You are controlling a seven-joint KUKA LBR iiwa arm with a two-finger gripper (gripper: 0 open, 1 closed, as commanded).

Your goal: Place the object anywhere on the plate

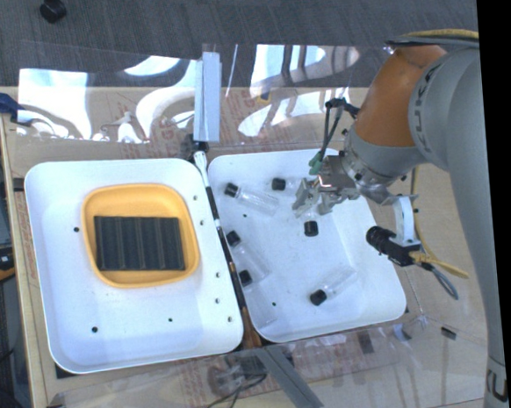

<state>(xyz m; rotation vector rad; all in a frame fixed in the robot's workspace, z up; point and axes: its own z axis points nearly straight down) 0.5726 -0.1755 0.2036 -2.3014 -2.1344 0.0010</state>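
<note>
One black-capped vial lies just below the claw, seemingly parted, gripping nothing.

Left bin: white, shallow, on bench.
Right bin: white, touching the left bin.
Bench: clear reflective panel behind both bins.
Floor: grey carpet.
</note>
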